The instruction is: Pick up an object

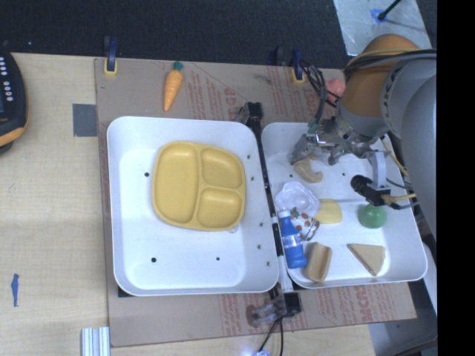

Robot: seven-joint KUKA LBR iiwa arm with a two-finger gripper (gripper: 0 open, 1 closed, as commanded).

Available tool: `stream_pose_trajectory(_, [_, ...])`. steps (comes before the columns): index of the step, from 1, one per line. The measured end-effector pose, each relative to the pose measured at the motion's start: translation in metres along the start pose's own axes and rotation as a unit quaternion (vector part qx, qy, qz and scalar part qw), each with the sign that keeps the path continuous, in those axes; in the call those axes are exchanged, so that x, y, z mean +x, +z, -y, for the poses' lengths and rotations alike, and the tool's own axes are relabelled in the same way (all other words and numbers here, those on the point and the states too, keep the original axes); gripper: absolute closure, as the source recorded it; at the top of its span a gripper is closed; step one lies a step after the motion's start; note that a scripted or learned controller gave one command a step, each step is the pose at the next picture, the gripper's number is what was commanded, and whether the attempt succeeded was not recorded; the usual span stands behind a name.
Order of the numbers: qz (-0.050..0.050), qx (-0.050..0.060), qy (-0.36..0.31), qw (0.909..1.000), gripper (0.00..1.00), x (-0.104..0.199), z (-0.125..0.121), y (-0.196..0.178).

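My gripper hangs over the far part of the right bin, its fingers spread open with nothing between them. Just below it lies a tan curved pastry piece. Further toward the front are a crumpled clear plastic bag, a blue bottle, a yellow lump, a green ball, a bread slice and a tan wedge.
The left bin holds a yellow divided plate. An orange toy carrot lies on the cardboard behind the bins. A dark handheld device sits at the bench's far left. Blue and yellow clamps hold the cardboard's back edge.
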State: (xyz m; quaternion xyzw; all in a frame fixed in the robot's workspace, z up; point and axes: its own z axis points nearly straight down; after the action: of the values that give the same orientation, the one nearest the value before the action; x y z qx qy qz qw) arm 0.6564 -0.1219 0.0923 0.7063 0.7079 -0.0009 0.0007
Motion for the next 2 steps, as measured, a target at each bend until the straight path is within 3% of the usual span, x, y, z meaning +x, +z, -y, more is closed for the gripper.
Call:
stream_pose_trajectory(1, [-0.001, 0.002, -0.002, 1.0000, 0.00, 0.015, 0.000, 0.000])
stream_pose_trajectory(2, [0.000, 0.002, -0.003, 1.0000, 1.00, 0.013, 0.000, -0.011])
